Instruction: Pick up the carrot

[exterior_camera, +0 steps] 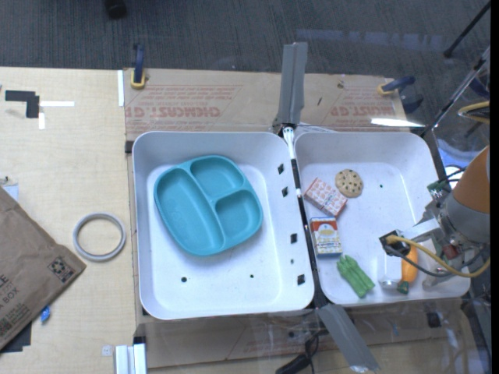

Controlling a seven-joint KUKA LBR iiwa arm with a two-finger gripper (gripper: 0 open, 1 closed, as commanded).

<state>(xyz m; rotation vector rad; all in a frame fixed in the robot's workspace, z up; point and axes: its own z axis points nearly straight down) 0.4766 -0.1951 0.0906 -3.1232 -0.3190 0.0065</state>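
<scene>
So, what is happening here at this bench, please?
A grey robot arm reaches in from the right over the right bin. Its pincer is low at the carrot, near that bin's front right corner; whether it grips the carrot cannot be told. In the same bin lie a green vegetable, a cookie and two small packets. The left bin holds a blue divided plate. A tape ring lies on the bench to the left.
</scene>
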